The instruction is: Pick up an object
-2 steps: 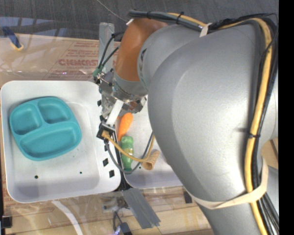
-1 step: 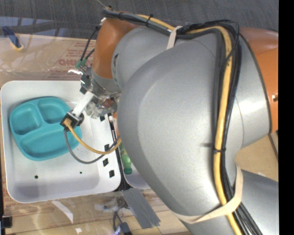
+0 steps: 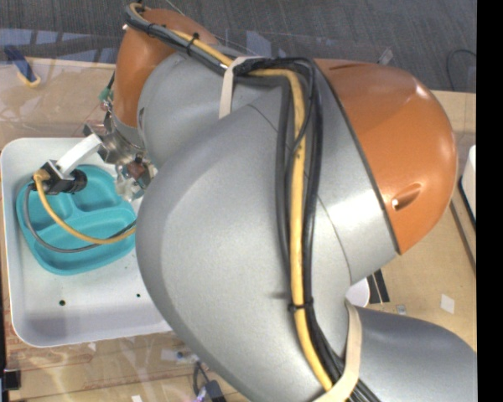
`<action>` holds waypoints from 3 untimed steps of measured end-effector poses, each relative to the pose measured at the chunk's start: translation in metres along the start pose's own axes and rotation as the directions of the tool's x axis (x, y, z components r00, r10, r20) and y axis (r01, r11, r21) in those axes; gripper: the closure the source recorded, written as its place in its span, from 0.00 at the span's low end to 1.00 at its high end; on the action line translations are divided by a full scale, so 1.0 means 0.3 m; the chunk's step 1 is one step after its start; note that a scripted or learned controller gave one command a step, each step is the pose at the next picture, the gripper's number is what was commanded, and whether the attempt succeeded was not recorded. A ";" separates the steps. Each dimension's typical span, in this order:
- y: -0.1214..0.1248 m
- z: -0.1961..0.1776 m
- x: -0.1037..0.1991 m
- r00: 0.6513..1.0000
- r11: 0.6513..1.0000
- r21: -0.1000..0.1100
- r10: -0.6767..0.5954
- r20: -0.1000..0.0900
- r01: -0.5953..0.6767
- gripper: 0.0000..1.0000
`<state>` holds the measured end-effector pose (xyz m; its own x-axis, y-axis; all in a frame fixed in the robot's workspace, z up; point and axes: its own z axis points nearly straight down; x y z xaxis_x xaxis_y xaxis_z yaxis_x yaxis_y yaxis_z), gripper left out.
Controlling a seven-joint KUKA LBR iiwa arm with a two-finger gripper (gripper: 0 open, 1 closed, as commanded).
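Note:
A teal plastic dish (image 3: pixel 88 224) with moulded compartments lies in the upper left part of the left white bin (image 3: pixel 42 316). My gripper (image 3: pixel 127 174) is low over the dish's right rim, at the end of the grey and orange arm (image 3: pixel 260 224) that covers most of the view. A white bracket with a black end (image 3: pixel 67 174) sticks out left from the wrist above the dish, and a yellow cable (image 3: pixel 59 224) loops across it. The arm hides the gripper's tip, and I cannot see anything held.
The left bin's front half shows bare white floor. The arm's bulk hides nearly all of the right bin, apart from a sliver of white rim (image 3: pixel 360 293). A small blue item (image 3: pixel 21 65) lies on the bench behind the left bin.

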<state>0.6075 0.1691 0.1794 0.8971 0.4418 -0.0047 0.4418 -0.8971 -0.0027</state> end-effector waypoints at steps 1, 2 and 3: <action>-0.067 -0.048 0.059 0.969 0.969 -0.001 0.249 -0.001 -0.249 1.00; -0.132 0.225 -0.014 0.995 0.995 0.000 0.095 0.008 -0.095 1.00; -0.113 -0.007 0.131 0.968 0.968 -0.001 0.250 -0.003 -0.250 1.00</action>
<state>0.6279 0.2167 0.1816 0.9791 0.2032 -0.0020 0.2032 -0.9791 -0.0007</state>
